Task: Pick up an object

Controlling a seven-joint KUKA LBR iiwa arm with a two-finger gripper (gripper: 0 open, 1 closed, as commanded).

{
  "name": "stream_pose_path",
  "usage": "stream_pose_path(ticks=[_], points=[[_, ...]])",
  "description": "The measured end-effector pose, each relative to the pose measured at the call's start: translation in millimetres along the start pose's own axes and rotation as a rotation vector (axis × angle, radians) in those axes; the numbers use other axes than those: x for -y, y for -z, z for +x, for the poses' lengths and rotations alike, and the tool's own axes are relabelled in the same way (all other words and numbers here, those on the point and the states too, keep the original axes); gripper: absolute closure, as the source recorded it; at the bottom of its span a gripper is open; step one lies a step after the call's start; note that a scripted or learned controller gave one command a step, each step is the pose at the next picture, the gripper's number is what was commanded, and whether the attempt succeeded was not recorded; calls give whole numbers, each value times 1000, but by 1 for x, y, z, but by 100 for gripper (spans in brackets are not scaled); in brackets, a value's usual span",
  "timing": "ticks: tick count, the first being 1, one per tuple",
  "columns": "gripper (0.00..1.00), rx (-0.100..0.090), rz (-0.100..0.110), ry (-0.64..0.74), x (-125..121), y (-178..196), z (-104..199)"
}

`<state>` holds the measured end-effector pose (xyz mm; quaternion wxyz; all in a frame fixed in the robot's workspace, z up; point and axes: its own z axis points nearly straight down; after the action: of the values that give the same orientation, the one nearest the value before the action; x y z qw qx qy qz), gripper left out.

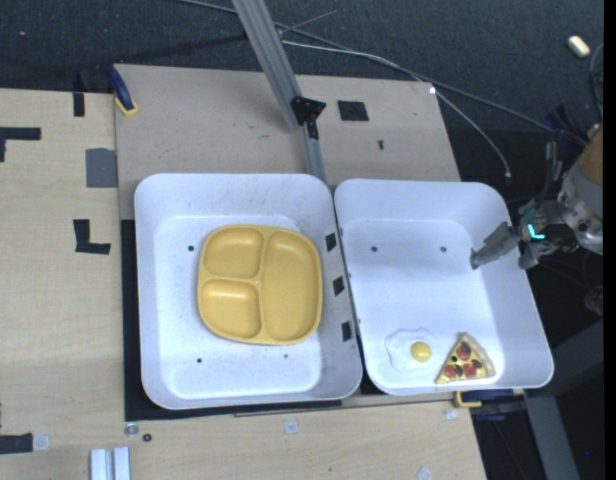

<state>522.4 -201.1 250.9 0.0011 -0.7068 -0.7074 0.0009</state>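
Hanging at the right rim of the right bin (438,203), the gripper (508,248) sits over the bin's upper right corner with nothing between its fingers; one grey finger (488,245) juts left over the white floor and a second dark one shows just right of it, so they look parted, and I judge them spread rather than pinching anything. That stance fits an arm that reaches in from the right and has not yet committed to a target. The likely targets lie at the opposite, near end of the same bin: a toy fried egg (413,349) flat on the floor, and a toy pizza slice (466,359) just beside it to the right, tucked close to the bin's near right corner. Both are thin and lie flat, which I expect makes them awkward to pinch, and the slice's closeness to the wall leaves little room for a finger on that side. The left bin (153,268) holds a yellow divided plate (259,284), centred and lying face up, well apart from the gripper and across the divide between bins. Picking anything calls for travel toward the near edge and a descent, so the task looks barely begun.
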Motion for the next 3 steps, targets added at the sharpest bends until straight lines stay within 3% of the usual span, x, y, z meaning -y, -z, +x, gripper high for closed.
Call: stream_pose_path(ticks=[1, 3], points=[[0, 0, -1, 0, 0, 0, 0], [0, -1, 4, -1, -8, -116, 2]])
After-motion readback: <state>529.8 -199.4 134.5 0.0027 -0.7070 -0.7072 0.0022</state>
